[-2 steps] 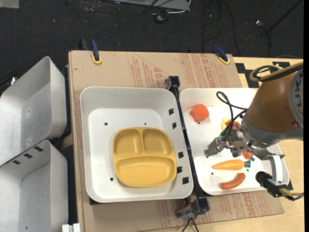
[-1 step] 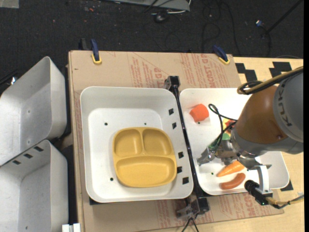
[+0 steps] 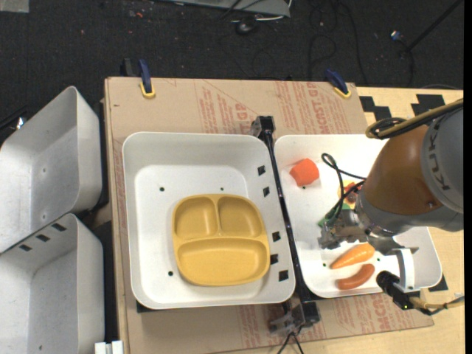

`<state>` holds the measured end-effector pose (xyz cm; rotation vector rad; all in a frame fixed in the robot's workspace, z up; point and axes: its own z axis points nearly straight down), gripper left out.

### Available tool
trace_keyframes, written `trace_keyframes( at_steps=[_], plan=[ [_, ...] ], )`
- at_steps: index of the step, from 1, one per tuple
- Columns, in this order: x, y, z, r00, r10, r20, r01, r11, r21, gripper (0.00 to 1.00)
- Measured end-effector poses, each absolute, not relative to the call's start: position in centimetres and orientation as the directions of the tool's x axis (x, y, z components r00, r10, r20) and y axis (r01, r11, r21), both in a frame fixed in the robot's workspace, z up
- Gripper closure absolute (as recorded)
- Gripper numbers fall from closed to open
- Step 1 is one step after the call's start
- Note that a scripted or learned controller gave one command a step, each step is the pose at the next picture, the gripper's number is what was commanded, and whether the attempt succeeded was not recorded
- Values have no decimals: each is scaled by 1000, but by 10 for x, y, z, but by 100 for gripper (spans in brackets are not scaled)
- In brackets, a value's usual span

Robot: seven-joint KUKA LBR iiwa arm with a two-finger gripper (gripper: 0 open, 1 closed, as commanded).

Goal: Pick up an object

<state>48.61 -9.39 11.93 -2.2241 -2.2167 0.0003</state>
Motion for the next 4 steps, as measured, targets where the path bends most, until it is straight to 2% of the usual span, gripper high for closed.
trace_keyframes(
  at_steps=[2, 3, 4],
  plan=[
    [484, -96, 232, -3, 1000, -1, 1000, 3, 6, 100],
    [495, -35, 238, -8, 1000, 1, 1000, 8, 1, 100],
    [513, 25, 240, -9, 1000, 1, 1000, 9, 2, 100]
  ],
)
